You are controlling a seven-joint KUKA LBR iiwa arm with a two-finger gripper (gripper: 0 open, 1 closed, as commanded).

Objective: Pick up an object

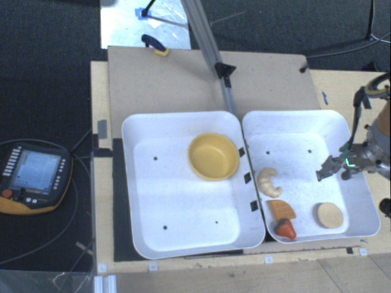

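At the near edge of the right bin (308, 122), a red and orange toy piece (285, 227) is lying against the near-left wall, and just behind it, touching or almost touching, an orange-brown wedge (281, 210) is sitting. To their right, near the same near wall, a pale tan round disc (329, 215) is lying flat on the bin floor, apart from the other pieces. A little farther back and to the left, a cream croissant-shaped item (269, 182) is resting close to the wall that divides the two bins.

The claw (324, 172) is reaching in from the right, hanging over the right bin's floor at mid depth, to the right of the croissant-shaped item and behind the disc. Its dark tip is pointing left. Nothing is showing between its fingers, and whether they are spread or pressed together is something I cannot tell from this angle. A small green light is glowing on the wrist body behind it.

In the left bin (146, 224), a yellow bowl (213, 156) is sitting upright toward the far right corner, close to the dividing wall.

Both bins are resting on the tabletop (171, 81), which is showing bare tan board behind them. Off the tabletop to the left, a handheld control pendant (33, 177) with a lit screen is lying on the dark floor.
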